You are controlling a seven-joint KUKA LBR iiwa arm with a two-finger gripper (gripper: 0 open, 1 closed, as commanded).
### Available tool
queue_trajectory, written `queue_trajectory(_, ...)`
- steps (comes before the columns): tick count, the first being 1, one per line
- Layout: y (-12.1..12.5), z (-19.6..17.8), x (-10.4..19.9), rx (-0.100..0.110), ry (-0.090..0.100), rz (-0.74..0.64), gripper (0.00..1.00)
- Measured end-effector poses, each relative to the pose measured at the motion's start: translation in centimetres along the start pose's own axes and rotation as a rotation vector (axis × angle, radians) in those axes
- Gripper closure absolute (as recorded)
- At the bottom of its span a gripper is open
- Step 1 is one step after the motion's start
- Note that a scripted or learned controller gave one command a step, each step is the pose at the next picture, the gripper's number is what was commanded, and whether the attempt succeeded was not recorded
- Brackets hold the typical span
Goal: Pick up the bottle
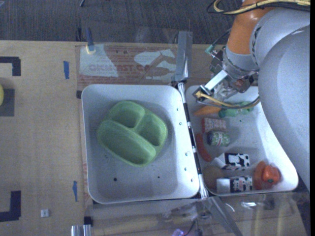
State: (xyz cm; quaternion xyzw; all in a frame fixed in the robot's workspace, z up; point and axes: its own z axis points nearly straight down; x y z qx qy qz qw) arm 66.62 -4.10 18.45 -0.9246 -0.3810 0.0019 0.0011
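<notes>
A small white bottle with black cow patches (236, 160) lies on its side in the right bin (290, 178). A second white bottle with the same patches (236, 184) lies near that bin's front wall. My gripper (214, 90) is low over the far end of the right bin, just above an orange carrot with a green top (215, 111). It stands well behind both bottles and touches neither. Cables and the wrist hide the gripper's tip.
The left bin (93, 181) holds a green divided plate (132, 132). In the right bin also lie a round tin with a label (217, 133), a red piece (203, 152) by the left wall and an orange toy (267, 175) at the front right.
</notes>
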Motion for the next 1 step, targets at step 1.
queue_trajectory(1,2.02,7.74,-7.59,0.0,0.001,0.182,1.0)
